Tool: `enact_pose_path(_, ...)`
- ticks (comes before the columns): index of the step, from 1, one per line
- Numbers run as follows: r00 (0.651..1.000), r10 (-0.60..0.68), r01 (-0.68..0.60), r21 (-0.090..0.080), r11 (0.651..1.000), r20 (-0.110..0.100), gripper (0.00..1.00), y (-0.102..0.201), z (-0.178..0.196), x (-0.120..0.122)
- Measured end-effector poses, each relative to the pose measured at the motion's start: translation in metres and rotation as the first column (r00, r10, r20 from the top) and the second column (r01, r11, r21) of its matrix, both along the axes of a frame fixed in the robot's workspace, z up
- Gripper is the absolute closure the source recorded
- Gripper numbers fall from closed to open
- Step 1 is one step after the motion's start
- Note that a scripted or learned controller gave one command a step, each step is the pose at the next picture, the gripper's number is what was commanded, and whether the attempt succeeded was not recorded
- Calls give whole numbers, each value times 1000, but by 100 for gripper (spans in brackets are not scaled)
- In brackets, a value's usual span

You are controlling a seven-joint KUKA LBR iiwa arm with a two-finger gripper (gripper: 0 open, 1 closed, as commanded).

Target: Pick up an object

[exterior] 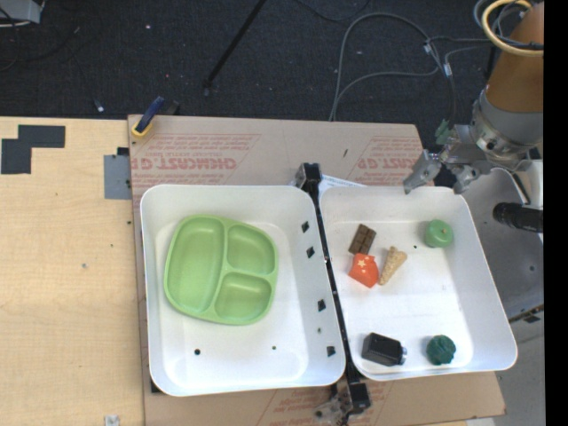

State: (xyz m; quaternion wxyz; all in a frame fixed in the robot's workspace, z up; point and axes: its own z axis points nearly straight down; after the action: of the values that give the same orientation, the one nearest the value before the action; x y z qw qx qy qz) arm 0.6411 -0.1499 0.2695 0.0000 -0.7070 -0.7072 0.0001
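The gripper is hanging over the far rim of the right bin, gripping nothing; how wide it stands I cannot tell. In that bin are lying 6 objects: a light green round piece, brown block, red piece, tan cone, black block and dark green ball. A green divided plate is sitting in the left bin.

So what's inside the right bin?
Inside the right bin: brown block, red piece, tan cone, light green round piece, black block, dark green ball. Whatever is beneath them is covered.
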Motion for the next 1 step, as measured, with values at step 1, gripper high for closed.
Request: enact_pose_path(1,1000,-3,3,2,1000,-12,0,-24,-135,-44)
